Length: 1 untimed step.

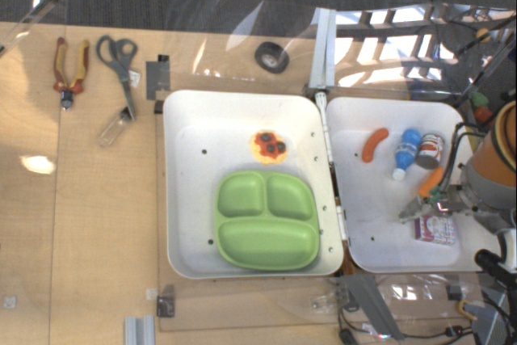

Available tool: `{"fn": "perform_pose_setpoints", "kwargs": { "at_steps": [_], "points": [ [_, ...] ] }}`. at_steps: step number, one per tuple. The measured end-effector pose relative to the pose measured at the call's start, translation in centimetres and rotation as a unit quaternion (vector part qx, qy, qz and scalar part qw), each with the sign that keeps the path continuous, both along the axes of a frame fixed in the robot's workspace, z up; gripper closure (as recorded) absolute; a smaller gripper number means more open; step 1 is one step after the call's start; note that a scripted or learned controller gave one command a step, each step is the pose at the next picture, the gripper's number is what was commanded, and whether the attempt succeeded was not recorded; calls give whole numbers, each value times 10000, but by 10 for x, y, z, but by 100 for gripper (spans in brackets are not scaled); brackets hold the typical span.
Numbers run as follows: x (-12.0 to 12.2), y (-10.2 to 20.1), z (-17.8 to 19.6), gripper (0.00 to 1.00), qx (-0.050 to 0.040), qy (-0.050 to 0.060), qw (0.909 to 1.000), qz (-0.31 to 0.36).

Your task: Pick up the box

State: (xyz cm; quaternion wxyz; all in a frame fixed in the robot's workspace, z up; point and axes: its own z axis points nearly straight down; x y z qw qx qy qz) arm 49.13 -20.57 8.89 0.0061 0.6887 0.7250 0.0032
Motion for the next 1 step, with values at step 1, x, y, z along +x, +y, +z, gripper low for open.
{"fn": "perform_pose_setpoints", "kwargs": {
  "at_steps": [1],
  "points": [
    [4, 0, 12, 100, -35, -52, 10000, 40]
  ]
}}
